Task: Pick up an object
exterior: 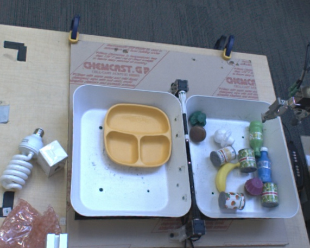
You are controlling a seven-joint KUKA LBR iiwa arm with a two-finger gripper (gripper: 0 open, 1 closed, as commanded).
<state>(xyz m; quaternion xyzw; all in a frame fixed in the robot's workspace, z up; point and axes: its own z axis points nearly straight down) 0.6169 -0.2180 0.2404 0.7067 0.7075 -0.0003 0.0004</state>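
Looking down on bench: we note two white bins side by side on a cardboard sheet printed in red.
Left bin [81,157]: holds a yellow three-compartment tray [138,134], lying flat toward the far side.
Right bin [290,161]: crowded. We count a green broccoli piece [198,118], a brown round item [198,133], a white lump [223,136], a green bottle [256,134], a blue bottle [264,165], a banana [224,176], a magenta round item [254,186], a mug with red spots [231,200] and three small cans [224,155].
Crowding: cans, bottles and banana sit touching or just beside one another; broccoli piece and brown item lie apart at the left wall.
Outside bins: a spiral light bulb [21,162] and a white cube [52,155] left of the left bin; a reddish plastic bag [25,225] nearer the front.
Gripper [271,113]: at the right bin's far right corner, above the rim; we see nothing between the fingers, and cannot tell their spread.
Nearest object: the green bottle, near the gripper, toward the front and slightly left of it.
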